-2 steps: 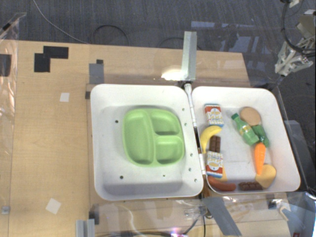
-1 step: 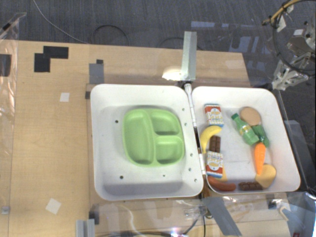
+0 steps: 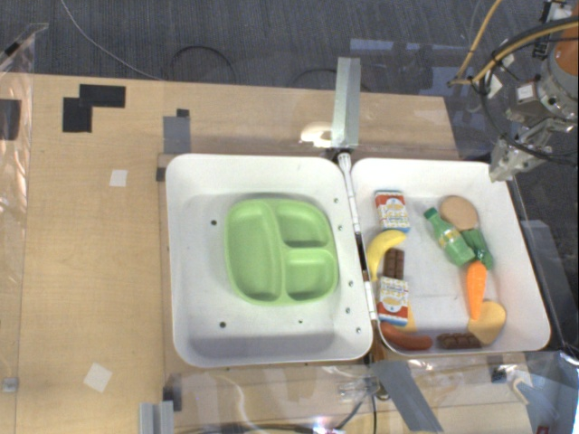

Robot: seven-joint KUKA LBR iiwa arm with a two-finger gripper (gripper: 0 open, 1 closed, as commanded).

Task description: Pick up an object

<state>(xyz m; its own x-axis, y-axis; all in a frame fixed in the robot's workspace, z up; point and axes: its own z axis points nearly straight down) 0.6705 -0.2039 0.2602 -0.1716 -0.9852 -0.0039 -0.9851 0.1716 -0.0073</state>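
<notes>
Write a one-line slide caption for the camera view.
Green divided plate fills the left bin; toy foods crowd the right bin; the pincer hovers at its far right corner.

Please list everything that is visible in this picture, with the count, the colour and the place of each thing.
bins: 2, white, side by side on the bench
tray: 1, green, left bin
cans: 2, red and white, right bin, left side
banana: 1, yellow, between the cans
chocolate: 1, brown, by the banana
bottle: 1, green, right bin
carrot: 1, orange, right bin
sausage: 1, dark red, near edge
arm: 1, grey, upper right, beyond the bins
</notes>
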